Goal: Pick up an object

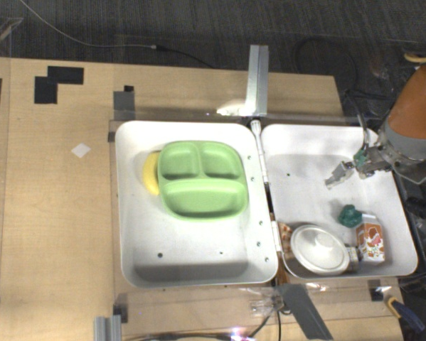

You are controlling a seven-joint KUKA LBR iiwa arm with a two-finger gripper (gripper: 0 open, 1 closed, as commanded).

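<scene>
Bins: two shallow white bins, left bin (134, 261) and right bin (298, 148), smooth with rounded corners, side by side on the bench
Arm: grey with an orange band, reaching in from the right; gripper (338, 175) hangs above the right bin's bare floor, and I cannot tell its grip state (nothing visibly held)
Green tray (200, 178): glossy, three compartments, lying flat in the left bin, covering most of a yellow item (150, 174)
Metal bowl (318, 247): round, shiny, in the right bin's near corner
Carton (371, 239): small printed box beside the bowl
Teal object (350, 215): smallest candidate, probably the likeliest pick as it lies nearest the gripper
</scene>
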